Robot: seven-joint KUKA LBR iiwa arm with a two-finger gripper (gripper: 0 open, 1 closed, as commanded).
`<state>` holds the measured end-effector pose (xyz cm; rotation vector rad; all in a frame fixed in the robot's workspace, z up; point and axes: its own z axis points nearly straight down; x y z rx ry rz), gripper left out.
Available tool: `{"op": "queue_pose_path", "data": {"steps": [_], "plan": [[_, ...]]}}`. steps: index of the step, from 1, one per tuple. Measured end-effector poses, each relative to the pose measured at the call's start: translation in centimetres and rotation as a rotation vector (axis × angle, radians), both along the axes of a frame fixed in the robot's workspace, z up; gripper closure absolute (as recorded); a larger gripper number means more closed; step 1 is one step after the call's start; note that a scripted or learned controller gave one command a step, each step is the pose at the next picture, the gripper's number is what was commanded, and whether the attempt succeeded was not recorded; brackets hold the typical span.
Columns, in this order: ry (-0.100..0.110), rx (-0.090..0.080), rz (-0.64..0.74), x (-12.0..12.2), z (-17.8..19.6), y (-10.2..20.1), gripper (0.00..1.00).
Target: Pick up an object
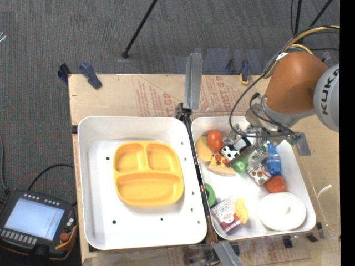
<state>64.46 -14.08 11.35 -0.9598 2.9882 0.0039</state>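
Observation:
My gripper (pixel 242 143) reaches down into the right bin (pixel 304 193) from the upper right, low over a cluster of small toys. Under and beside it lie a black-and-white cow-patterned piece (pixel 229 153), a green piece (pixel 240 164), a red tomato (pixel 214 139) and a pizza slice (pixel 219 164). A blue bottle (pixel 273 162) and a red-and-white carton (pixel 259 173) lie just right of it. The wrist hides the fingers.
The left bin (pixel 89 204) holds a yellow divided plate (pixel 148 172). The right bin's front carries a white round lid (pixel 282 210), a red piece (pixel 275 184), a small printed box (pixel 226 215), a yellow piece (pixel 242 209) and a green item (pixel 210 195) at its left wall.

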Motion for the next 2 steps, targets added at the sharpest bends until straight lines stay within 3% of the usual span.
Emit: {"op": "queue_pose_path", "data": {"steps": [1, 2], "plan": [[-0.004, 0.003, 0.060, -0.2, -2.0, -5.3, 0.00], [-0.004, -0.002, 0.236, -1.2, -2.4, 0.7, 0.00]]}}
